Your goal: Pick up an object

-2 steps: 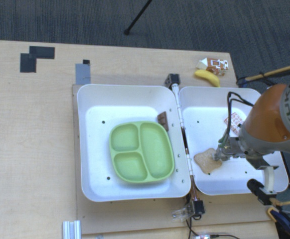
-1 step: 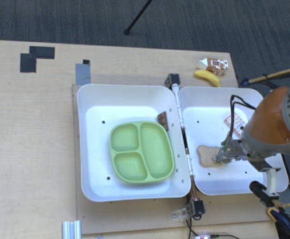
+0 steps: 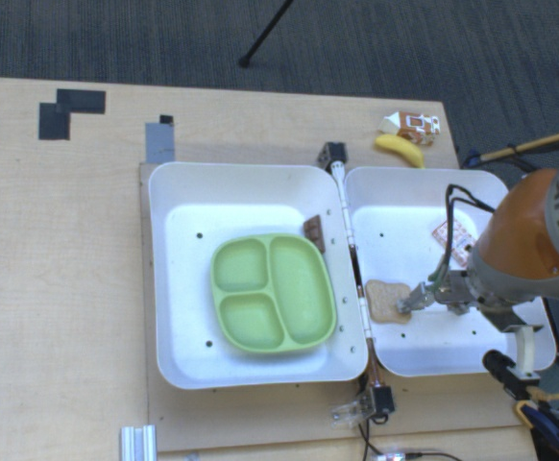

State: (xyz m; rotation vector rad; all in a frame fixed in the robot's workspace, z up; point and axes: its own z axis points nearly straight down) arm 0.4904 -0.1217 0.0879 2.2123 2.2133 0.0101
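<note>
Gripper (image 3: 416,301) low in right bin (image 3: 395,353), lower right of frame, tips at toast slice (image 3: 385,301); finger state cannot tell. Green divided plate (image 3: 272,294) in left bin (image 3: 179,257). Banana (image 3: 399,148) upper bench. No legible writing.

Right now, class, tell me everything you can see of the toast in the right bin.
The toast is a flat tan slice with a darker crust edge, lying on the floor of the right bin, near its left wall. It looks like a toy food piece. The hand sits at its right edge, touching or nearly so; whether it grips the slice cannot be told.
</note>
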